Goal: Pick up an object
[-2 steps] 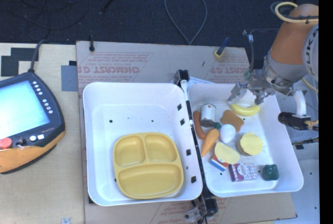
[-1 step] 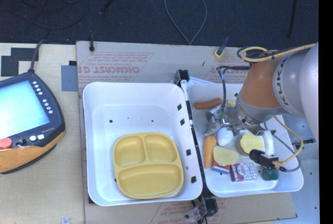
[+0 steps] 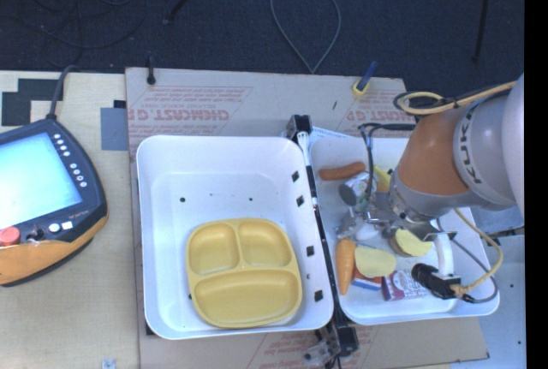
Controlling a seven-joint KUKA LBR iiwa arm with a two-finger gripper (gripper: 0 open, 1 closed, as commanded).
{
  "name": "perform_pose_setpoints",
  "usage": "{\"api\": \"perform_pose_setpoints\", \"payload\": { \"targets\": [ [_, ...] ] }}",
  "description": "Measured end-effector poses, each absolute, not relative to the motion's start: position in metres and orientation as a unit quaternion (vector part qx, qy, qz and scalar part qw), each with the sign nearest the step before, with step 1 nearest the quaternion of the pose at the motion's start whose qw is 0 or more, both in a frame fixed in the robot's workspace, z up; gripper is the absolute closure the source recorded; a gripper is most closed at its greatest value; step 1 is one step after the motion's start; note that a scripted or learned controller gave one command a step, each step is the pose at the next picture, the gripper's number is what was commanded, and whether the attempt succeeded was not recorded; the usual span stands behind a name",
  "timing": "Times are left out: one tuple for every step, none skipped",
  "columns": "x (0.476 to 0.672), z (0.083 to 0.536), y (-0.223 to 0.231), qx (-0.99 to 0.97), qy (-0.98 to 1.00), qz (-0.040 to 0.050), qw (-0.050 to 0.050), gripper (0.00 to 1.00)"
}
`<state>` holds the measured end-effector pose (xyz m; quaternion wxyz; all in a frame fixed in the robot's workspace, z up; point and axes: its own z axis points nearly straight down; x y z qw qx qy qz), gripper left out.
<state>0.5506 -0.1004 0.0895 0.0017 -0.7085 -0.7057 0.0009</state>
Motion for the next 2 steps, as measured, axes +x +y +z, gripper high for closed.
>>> {"api": "perform_pose_setpoints", "payload": {
  "targets": [
    [0.533, 0.089, -0.094, -0.709, -0.705, -0.0004, 0.0, 0.0],
    [0.506, 0.089, -0.095, -0.708, -0.707, -0.001, 0.0, 0.0]
  ]
}}
